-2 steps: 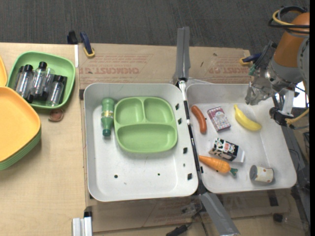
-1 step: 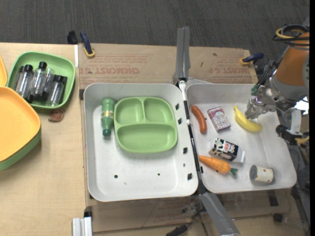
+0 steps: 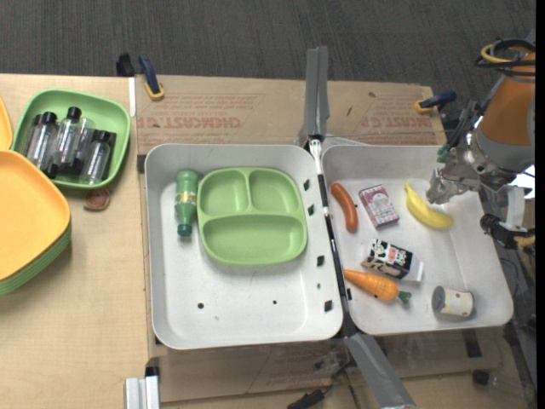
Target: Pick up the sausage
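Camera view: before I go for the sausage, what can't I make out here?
- Gripper: too small and blurred, above the banana, to read its state.
- Arm: cut off by the right edge.
- Pink box and carton: print too small to read.
- Sausage: plainly seen; its underside is hidden.

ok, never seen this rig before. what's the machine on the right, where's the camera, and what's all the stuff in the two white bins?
One camera looks down at a slant from above the bench. The grey robot arm with an orange band enters from the right; its two-finger gripper hovers beside a yellow banana in the right white bin and holds nothing that I can see. That bin also holds the reddish-orange sausage it should pick up, a small pink carton, a black-and-white carton, an orange carrot and a small paper cup. The left white bin holds a green divided plate and a green bottle.
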You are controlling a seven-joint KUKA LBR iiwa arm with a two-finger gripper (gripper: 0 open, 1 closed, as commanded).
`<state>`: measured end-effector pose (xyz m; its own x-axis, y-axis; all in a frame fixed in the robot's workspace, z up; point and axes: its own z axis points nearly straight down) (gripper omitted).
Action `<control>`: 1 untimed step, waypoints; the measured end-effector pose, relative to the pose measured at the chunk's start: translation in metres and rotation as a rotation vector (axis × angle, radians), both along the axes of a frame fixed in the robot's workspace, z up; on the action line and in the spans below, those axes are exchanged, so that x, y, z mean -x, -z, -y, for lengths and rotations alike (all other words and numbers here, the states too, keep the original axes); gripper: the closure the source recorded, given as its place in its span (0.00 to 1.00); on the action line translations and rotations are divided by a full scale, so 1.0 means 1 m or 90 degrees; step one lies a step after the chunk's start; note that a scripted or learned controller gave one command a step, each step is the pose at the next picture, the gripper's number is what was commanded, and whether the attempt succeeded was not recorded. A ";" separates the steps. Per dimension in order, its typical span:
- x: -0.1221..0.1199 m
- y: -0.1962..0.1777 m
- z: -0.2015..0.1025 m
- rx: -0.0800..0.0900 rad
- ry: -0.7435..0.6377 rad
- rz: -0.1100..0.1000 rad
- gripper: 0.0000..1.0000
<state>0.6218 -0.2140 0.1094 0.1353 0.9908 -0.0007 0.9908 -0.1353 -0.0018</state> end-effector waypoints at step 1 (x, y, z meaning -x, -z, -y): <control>0.000 -0.009 0.001 0.000 0.002 0.000 1.00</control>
<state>0.6217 -0.2149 0.1181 0.1384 0.9904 -0.0014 0.9904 -0.1384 -0.0016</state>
